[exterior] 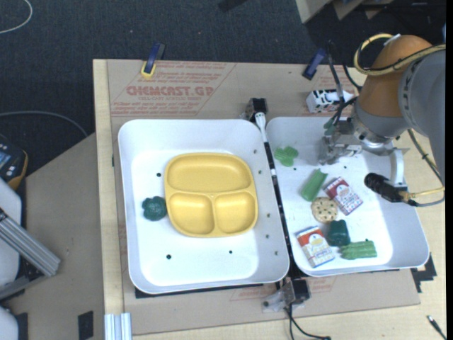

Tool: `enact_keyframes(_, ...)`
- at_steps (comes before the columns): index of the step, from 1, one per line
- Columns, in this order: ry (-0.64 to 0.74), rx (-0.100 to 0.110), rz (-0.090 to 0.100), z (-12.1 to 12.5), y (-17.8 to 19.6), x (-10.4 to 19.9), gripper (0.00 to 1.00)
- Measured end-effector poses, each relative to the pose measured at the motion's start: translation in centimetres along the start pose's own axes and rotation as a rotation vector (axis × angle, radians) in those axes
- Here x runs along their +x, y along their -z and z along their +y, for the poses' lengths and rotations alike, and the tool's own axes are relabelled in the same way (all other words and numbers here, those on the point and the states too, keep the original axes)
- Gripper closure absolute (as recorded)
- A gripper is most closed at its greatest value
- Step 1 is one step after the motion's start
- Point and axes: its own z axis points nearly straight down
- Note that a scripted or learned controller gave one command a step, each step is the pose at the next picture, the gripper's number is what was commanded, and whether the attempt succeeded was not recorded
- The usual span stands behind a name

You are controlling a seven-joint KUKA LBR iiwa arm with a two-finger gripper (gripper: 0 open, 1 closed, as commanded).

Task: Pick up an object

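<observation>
Clutter first, since that's what sits closest to the camera: the right-hand shallow white bin (417, 241) has a little red-and-white printed carton (313, 245) near its front edge, a dark green blocky toy (337, 231) just beside it and a bright green ridged piece (358, 249) off to the side. A bit further back there's a round tan cookie with dark chips (324, 209), a second red-and-white packet (344, 195), then a green oblong slab (312, 185) lying at a slant. Past that, a small green leafy lump (286, 155) near the divider.

My gripper (333, 152) hangs over the far part of this bin, just beyond the slab. Can't tell how wide the jaws are from this angle, honestly.

Slab looks like my best bet: probably light, stiff plastic, maybe a bit slick. I'd pinch it across the narrow sides, mid-length, so it doesn't pivot.

Over in the left white bin (134, 190) there's a yellow three-compartment plate (210, 193) and a dark green knobbly toy (153, 207) beside it.
</observation>
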Motion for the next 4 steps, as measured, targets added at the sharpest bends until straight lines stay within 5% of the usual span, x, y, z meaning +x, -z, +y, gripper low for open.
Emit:
enact_keyframes(2,0.001,-0.008,-0.002,1.2,12.5,0.2,1.0)
enact_keyframes(3,0.001,-0.004,-0.001,1.3,12.9,0.2,1.0)
enact_keyframes(4,0.001,0.004,0.001,-2.0,13.8,3.5,1.0)
